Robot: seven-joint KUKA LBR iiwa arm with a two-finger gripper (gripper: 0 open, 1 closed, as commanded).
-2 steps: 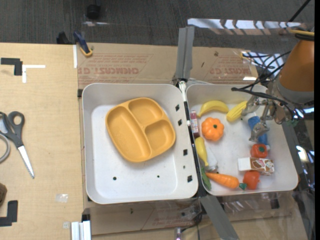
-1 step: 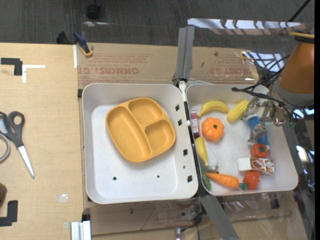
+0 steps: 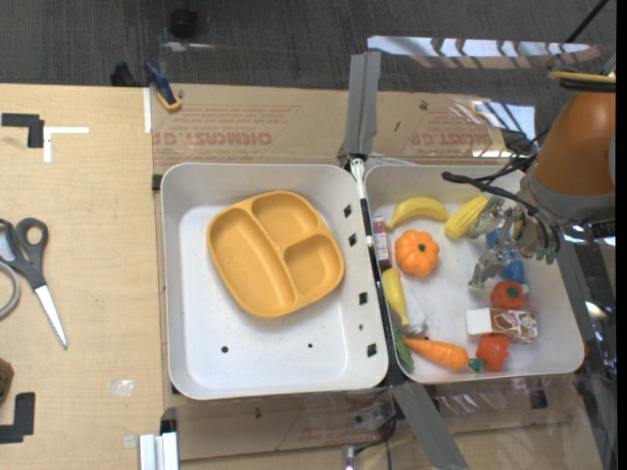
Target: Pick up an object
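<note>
Approach step: the claw (image 3: 487,267), its grip state impossible to tell, hangs in the right bin (image 3: 563,292) just beside the tomato (image 3: 507,295), requiring descent and closure next.

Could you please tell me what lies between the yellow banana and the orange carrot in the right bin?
In the camera view, the small orange pumpkin sits between the yellow banana and the orange carrot; below the pumpkin the white bin floor is bare.

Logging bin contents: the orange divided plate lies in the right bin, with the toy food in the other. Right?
Not quite. The camera view shows the orange divided plate in the left bin; the toy food, such as the pumpkin, is in the right bin.
</note>
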